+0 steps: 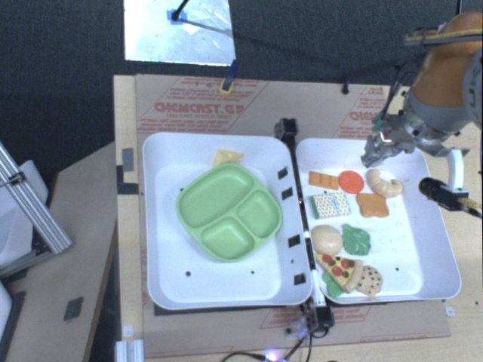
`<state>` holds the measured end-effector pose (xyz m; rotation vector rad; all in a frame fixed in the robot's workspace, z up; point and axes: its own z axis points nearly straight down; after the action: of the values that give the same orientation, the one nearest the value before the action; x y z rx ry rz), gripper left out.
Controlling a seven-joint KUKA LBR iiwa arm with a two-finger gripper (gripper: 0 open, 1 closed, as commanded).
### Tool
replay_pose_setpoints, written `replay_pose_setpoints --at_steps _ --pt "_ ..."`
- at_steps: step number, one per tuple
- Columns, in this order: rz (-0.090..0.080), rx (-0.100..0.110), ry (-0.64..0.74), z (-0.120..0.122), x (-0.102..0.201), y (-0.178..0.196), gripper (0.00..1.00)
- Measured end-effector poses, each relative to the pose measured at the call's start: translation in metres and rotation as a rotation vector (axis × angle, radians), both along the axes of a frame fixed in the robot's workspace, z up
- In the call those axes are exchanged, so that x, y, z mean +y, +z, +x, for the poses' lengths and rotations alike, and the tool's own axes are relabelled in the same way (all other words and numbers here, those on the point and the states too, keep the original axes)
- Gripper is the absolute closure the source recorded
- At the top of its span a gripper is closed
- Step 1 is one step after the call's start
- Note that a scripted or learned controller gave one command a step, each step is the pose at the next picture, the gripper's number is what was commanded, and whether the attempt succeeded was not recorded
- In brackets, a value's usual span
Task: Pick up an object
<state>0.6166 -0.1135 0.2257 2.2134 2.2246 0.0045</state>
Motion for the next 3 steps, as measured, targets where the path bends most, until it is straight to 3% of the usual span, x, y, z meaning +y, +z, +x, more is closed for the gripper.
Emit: replay_pose_setpoints --at_steps 1,3 --pt "0.002 -0.002 0.005 0.041 0.043 0.009 1.00" --pt "-0.001 0.003 -0.001 0.045 0.034 -0.009 1.00"
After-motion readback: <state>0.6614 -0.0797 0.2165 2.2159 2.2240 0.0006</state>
